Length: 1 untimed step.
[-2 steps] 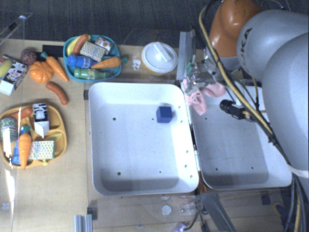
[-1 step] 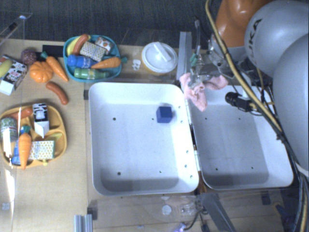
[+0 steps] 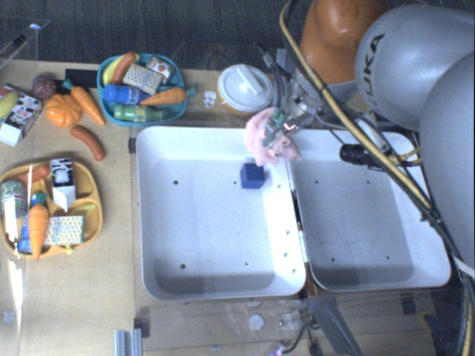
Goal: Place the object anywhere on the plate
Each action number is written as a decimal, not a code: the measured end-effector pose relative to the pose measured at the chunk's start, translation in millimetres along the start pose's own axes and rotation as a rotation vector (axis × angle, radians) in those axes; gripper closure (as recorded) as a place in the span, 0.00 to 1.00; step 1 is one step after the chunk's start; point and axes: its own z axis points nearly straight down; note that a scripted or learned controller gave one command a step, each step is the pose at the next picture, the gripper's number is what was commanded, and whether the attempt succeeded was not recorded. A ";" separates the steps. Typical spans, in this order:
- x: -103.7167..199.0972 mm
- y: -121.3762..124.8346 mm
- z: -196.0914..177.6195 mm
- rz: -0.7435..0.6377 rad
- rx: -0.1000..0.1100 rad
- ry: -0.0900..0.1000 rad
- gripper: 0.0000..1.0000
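Gripper [image 3: 286,124] above the seam between the two bins, a pink plate [image 3: 266,141] hanging at its tip — finger state cannot be told. Blue block [image 3: 253,176] lies just below, in the left bin [image 3: 215,265] near its right wall, towards the tabletop's far edge.

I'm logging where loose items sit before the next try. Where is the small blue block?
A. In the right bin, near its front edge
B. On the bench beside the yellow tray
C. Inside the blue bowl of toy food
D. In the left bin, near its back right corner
D: the blue block lies on the floor of the left bin, near its back right corner, just below a pink cloth-like item.
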 end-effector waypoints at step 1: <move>48.8 -2.6 7.6 -0.402 -0.001 0.000 1.00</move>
